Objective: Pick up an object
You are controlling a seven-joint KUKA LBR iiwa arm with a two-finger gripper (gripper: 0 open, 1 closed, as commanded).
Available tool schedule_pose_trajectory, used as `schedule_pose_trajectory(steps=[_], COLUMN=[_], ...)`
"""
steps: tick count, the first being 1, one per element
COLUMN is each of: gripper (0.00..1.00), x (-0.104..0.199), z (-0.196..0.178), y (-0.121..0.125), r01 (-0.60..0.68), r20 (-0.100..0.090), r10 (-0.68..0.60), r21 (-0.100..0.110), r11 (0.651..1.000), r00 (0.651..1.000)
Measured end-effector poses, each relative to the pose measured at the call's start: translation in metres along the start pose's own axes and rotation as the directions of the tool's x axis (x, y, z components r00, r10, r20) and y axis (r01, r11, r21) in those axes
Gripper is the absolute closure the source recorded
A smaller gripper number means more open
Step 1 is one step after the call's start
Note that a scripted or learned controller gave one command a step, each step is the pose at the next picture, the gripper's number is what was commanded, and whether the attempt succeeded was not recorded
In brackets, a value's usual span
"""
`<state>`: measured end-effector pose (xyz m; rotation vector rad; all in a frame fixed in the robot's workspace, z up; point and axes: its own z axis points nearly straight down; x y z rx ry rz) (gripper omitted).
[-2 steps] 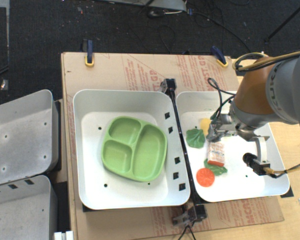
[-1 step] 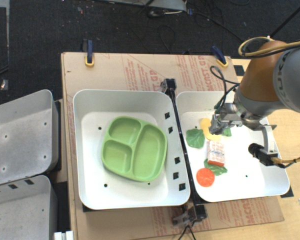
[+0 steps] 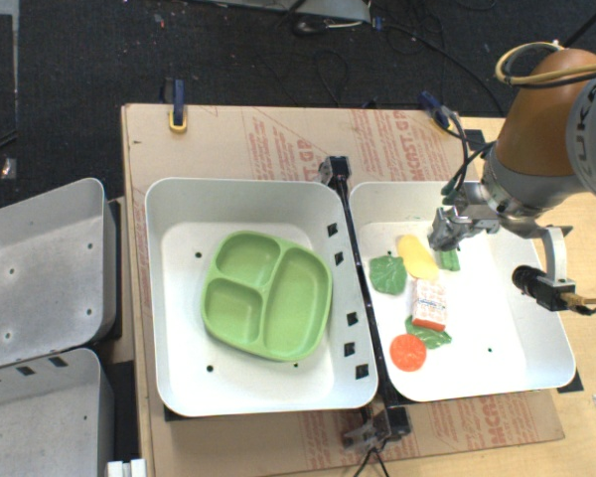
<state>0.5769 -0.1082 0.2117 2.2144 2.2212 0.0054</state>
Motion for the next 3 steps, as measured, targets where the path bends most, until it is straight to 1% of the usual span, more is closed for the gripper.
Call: schedule_pose_trajectory(steps=[1, 2, 3], gripper=[1.00, 1.00, 1.00], x=[0.051, 0.107, 0.165], z=[-0.014, -0.021, -0.028], y=[-0.014, -0.024, -0.042], r01=[0.004, 0.006, 0.006], r20=[-0.003, -0.004, -0.004], r10=[-0.004, -0.006, -0.006], r21=[0.006, 0.007, 0.008], r11=[1.000, 1.000, 1.000], r00=[1.000, 1.000, 1.000])
